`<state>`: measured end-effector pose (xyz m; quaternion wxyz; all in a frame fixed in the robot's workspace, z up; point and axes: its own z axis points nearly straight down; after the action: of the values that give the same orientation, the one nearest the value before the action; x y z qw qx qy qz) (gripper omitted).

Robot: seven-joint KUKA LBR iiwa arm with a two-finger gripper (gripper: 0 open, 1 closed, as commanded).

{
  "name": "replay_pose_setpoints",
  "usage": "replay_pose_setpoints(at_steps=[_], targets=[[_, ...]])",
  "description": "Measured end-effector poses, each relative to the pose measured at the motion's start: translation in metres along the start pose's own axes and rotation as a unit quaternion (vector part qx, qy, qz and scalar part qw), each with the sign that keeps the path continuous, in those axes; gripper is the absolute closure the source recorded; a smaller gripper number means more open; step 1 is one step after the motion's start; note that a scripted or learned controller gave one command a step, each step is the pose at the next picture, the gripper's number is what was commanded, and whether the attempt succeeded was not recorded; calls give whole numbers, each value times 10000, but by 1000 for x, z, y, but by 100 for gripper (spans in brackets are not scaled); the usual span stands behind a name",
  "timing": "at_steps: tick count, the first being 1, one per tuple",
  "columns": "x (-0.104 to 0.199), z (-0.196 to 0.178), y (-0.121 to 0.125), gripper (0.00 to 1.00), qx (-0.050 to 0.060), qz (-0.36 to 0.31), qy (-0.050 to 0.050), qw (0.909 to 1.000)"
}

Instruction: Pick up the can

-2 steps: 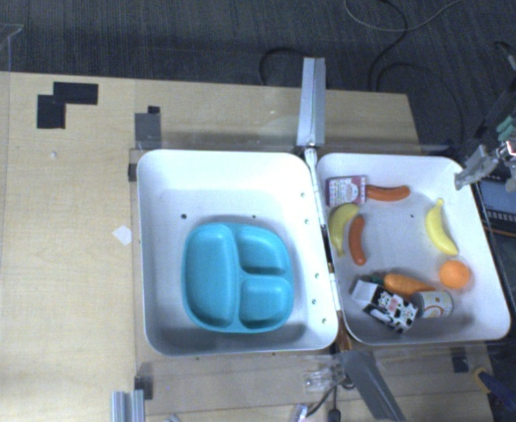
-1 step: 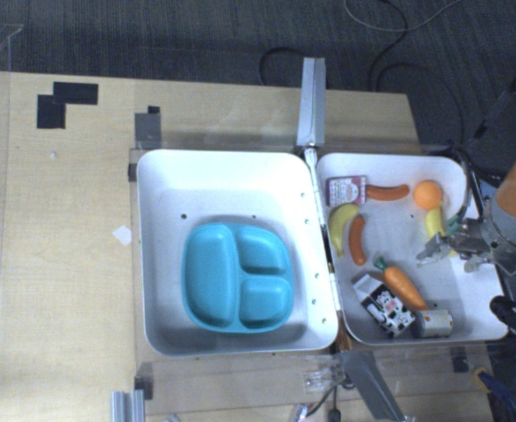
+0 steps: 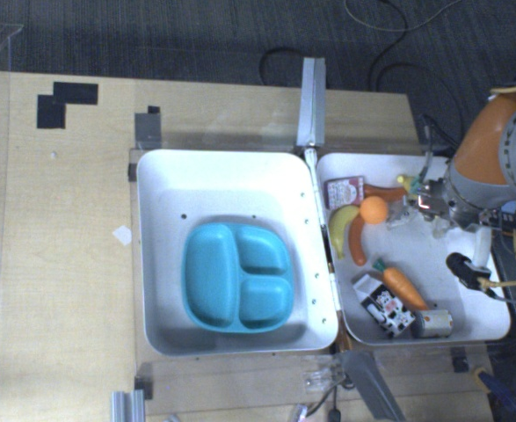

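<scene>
The can [image 3: 434, 323] is a small silver cylinder lying on its side in the near corner of the right bin [image 3: 495, 328], beside a black-and-white box [image 3: 386, 309]. My gripper [image 3: 423, 207] hovers over the far half of that bin, just right of an orange [image 3: 374, 210]. It is well apart from the can, which lies toward the near rim. The grey arm with its orange band [image 3: 490, 143] comes in from the right.
The right bin also holds a carrot [image 3: 405, 288], a banana [image 3: 340, 228], a reddish sausage [image 3: 357, 243] and a small maroon packet [image 3: 345, 189]. A blue divided plate [image 3: 237, 275] lies in the left bin [image 3: 161, 236]. A black cable part [image 3: 468, 271] hangs by the arm.
</scene>
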<state>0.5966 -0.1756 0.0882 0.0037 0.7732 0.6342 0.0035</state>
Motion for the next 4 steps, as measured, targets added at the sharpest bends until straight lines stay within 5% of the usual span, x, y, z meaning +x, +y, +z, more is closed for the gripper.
replay_pose_setpoints(at_steps=[1,2,3,4], targets=[[-29,-1,-51,0,1,1294,14,9916],[-27,-13,-48,100,-30,1271,23,9919],[-25,-155,-15,100,22,1987,-13,9801],[-1,-14,-27,100,46,2559,-12,9667]])
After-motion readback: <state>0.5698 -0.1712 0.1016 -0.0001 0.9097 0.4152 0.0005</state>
